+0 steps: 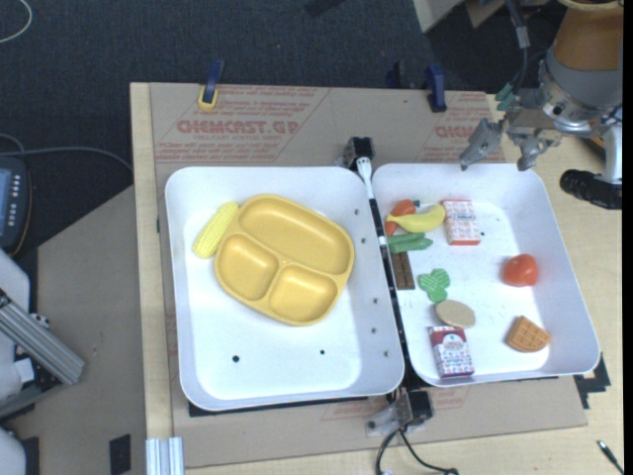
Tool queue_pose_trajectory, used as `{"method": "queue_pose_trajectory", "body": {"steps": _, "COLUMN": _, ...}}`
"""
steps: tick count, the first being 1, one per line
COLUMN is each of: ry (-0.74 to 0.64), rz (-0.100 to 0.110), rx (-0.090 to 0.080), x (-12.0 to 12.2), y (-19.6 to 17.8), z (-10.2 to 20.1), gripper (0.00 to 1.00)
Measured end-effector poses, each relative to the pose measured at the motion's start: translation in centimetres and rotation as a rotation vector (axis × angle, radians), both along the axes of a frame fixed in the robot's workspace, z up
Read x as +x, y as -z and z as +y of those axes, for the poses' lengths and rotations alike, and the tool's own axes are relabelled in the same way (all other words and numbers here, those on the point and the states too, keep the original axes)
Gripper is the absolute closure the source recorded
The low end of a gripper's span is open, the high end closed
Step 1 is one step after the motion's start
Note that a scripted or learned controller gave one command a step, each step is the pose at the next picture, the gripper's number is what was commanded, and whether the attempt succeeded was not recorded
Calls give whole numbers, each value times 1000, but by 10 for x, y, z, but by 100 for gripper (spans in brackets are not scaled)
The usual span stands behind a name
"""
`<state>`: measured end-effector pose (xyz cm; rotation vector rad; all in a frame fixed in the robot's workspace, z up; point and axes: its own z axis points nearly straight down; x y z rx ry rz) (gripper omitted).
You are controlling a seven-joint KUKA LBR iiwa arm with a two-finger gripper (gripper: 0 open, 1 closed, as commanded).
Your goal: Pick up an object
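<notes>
Camera view: bench board (247, 117) reads "CHEMCAST", tool (502, 144) spread empty.

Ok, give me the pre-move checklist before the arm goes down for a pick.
1. Pincer open: ok, fingers spread.
2. Pincer free of any item: ok, nothing between its fingers.
3. Pincer over a target: not ok, it hangs at the right bin's far rim, away from the items.
4. Lone target available: ok, the tomato sits apart from the others.
5. Crowded targets: not ok, the banana touches neighbouring pieces.
6. Yellow tray and corn out of the way: ok, in the left bin.
</notes>
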<state>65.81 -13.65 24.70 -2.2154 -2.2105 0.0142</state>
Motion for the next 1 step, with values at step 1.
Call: {"method": "queue_pose_trajectory", "body": {"steps": 1, "ry": -2, "rz": -14, "rx": -2, "x": 2, "y": -9, "z": 0, "gripper": 0}}
